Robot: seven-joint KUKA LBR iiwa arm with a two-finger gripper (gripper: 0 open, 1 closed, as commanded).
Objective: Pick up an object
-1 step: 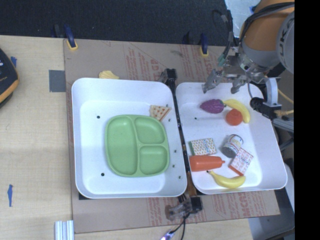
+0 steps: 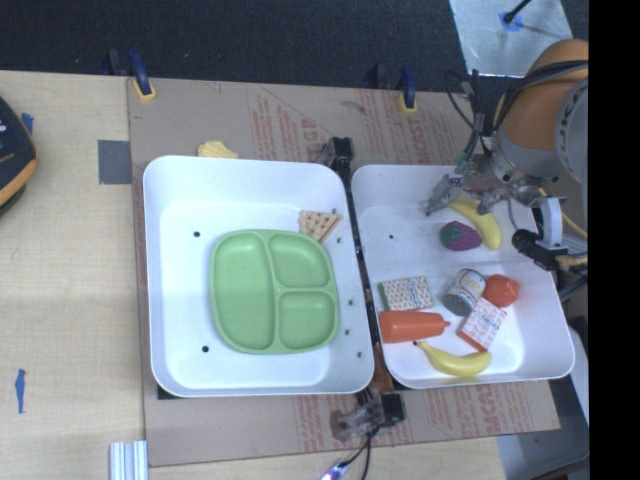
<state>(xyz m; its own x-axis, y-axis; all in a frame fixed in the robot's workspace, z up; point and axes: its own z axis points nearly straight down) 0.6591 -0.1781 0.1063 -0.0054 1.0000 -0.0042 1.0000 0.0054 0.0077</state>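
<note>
The curved yellow plastic banana lies under the gripper, jaws spread and empty; next, descend and close.

A robotics lab bench: cardboard sheet clamped down, two white bins, toy food.

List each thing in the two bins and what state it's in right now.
Green divided plate: flat in left bin, nothing on it.
Waffle piece: beside the plate's top edge.
Can: on its side.
Orange bottle: lying down.
Lower banana: lying at right bin's front.
Upper banana: under the gripper.
Purple fruit: loose beside it.
</note>
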